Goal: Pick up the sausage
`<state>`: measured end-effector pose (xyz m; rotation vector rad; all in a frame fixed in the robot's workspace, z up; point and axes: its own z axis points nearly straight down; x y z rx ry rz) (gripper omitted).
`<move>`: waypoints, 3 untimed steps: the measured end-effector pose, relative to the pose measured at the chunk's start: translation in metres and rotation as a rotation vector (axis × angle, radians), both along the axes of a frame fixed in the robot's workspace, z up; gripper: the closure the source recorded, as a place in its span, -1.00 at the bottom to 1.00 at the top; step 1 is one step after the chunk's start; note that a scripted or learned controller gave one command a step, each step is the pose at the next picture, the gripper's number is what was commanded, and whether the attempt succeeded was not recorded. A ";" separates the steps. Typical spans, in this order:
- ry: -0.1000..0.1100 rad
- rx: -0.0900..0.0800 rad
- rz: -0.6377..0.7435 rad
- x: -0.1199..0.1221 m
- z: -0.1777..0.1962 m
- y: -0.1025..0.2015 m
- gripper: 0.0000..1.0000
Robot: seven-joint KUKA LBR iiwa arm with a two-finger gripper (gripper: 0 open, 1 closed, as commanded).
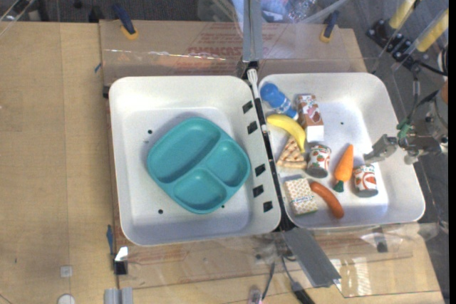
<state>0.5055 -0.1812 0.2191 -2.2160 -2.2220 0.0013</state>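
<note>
The sausage [326,199] is a short red-orange link lying at a slant near the front of the right bin [370,92]. It sits between a cracker packet [301,195] and a small red-and-white can [365,180]. My gripper [378,149] hangs over the bin's right side. It is up and to the right of the sausage, beyond the can and apart from both. Nothing shows between it and the sausage except the can.
A carrot [344,161], a second small can [318,159], a waffle wedge [291,152], a banana [286,127], a brown carton [308,110] and a blue bottle [272,97] crowd the right bin's left half. A teal divided plate [198,164] lies in the left bin [135,110].
</note>
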 end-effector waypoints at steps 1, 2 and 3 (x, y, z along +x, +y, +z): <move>-0.009 -0.003 -0.015 -0.021 -0.121 0.078 -1.00; -0.002 -0.002 -0.018 -0.023 -0.115 0.078 1.00; -0.002 -0.002 -0.045 0.060 -0.035 0.118 1.00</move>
